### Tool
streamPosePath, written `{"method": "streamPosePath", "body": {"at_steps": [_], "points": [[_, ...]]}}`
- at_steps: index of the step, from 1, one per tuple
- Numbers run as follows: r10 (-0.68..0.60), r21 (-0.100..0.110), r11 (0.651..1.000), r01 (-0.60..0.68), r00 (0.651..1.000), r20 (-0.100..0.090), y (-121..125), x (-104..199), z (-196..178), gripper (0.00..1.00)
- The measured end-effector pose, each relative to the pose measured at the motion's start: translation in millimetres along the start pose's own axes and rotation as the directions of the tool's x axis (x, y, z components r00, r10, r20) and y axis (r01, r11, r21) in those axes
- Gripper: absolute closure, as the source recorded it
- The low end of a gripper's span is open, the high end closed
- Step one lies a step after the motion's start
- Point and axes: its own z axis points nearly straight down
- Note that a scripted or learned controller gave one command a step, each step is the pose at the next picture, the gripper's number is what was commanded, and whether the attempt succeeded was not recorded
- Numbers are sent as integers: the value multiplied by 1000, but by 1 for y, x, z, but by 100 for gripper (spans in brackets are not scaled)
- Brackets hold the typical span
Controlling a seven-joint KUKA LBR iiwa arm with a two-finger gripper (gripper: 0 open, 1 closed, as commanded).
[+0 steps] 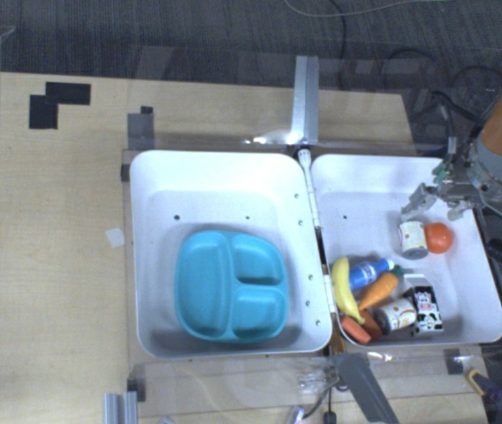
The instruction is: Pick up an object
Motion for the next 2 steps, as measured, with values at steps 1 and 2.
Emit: {"method": "streamPosePath", "body": {"at_steps": [1,2], "points": [[-124,-4,992,124,992,3,25,-25,13,0],[-69,-9,998,69,998,4,11,-10,95,0]]}}
